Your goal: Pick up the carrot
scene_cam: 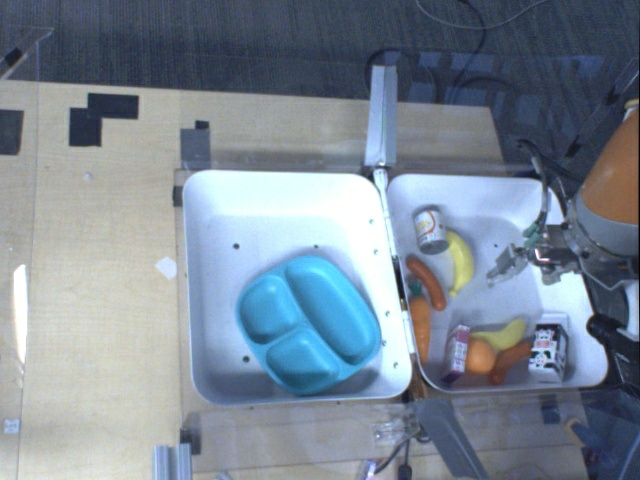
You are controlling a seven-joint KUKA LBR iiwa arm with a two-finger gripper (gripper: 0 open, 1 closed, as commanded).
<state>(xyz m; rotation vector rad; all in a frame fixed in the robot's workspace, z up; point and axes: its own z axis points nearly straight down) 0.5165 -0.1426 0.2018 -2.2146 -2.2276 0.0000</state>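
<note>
The carrot [421, 329] lies against the right bin's [500, 200] left wall, long axis running near-to-far; the gripper [509, 261], fingers spread and holding nothing, hovers well apart, up and right of it.

one fixed camera above the bench [90, 298], looking down aslant, both bins framed

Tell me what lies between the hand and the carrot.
In the camera view, the curved yellow banana lies between the hand and the long orange carrot; the red sausage sits just above the carrot against the right white bin's left wall.
</note>
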